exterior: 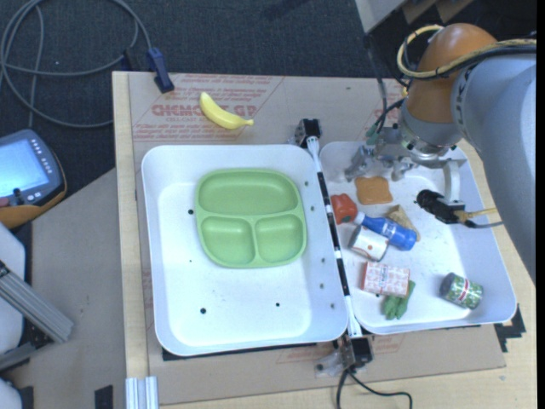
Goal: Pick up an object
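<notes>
My gripper hangs over the far end of the right bin, with its fingers spread open and nothing between them. Just in front of it lies a flat tan square like a slice of toast. Nearer the divider sit a small red piece, a blue bottle and a white and red cup. Further forward I see a pink patterned box, a green vegetable and a green and red can.
The left bin holds a green divided plate. A yellow banana lies on the cardboard behind the bins, and a blue clip sits at the bench's far left edge. A black clamp stands at the divider's far end.
</notes>
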Robot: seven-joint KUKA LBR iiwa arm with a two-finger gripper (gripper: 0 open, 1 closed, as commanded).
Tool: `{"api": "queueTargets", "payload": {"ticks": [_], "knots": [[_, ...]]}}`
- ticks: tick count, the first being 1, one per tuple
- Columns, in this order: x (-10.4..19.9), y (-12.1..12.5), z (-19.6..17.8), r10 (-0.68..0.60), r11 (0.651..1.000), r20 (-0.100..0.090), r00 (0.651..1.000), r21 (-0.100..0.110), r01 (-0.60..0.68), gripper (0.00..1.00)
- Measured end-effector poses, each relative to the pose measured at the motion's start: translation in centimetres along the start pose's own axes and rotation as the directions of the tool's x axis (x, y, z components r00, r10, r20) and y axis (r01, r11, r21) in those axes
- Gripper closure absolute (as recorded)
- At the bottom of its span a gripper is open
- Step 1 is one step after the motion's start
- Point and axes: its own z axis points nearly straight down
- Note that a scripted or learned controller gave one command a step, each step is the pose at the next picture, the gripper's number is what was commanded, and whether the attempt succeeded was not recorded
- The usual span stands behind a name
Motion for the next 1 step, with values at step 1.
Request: {"api": "queueTargets", "payload": {"ticks": [1], "knots": [[-0.42, -1.94, 1.04, 0.003, 1.0, -0.002, 1.0, 0.006, -0.003, 0.0]]}}
